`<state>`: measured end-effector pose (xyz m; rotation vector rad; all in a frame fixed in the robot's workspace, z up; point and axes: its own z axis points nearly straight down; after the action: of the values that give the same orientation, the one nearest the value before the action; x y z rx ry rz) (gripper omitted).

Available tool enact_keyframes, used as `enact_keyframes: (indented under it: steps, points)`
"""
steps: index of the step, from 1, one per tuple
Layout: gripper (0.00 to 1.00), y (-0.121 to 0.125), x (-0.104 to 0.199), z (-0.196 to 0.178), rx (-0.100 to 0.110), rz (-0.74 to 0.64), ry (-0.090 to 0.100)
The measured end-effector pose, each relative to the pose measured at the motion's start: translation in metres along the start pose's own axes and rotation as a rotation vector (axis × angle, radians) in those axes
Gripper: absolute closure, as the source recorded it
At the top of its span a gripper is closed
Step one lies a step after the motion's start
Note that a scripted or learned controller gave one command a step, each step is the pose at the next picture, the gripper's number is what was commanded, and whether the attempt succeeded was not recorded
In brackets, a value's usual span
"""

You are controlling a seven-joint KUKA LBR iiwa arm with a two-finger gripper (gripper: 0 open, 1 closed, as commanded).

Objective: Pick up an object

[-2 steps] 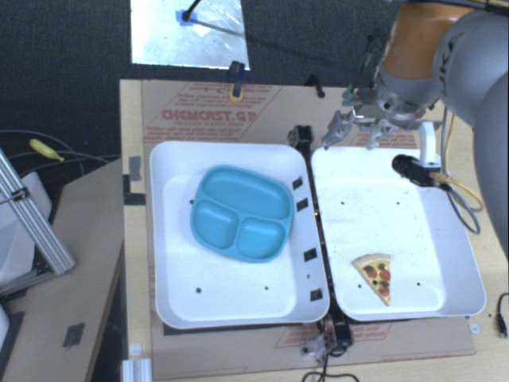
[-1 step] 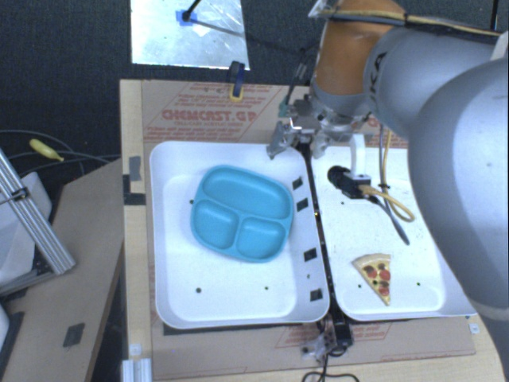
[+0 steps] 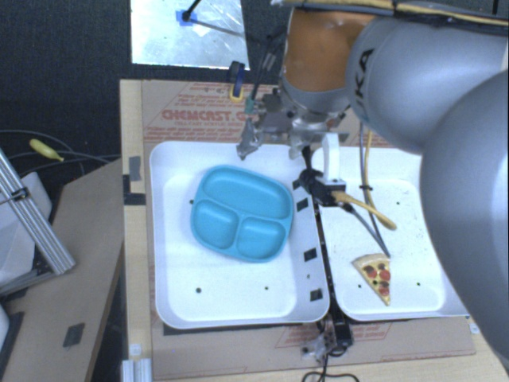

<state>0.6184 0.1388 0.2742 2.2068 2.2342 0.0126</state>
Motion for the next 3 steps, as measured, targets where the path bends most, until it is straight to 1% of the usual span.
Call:
enact_keyframes:
  steps: [1,2,3]
  points:
    - [0.0,-0.05,0.062,-0.043,0.003,0.0,0.001]
    - [0.0,-0.102,0.101,-0.129,-0.002,0.001,0.003]
    - [0.0,-0.092,0.098,-0.259,-0.01,0.006,0.003]
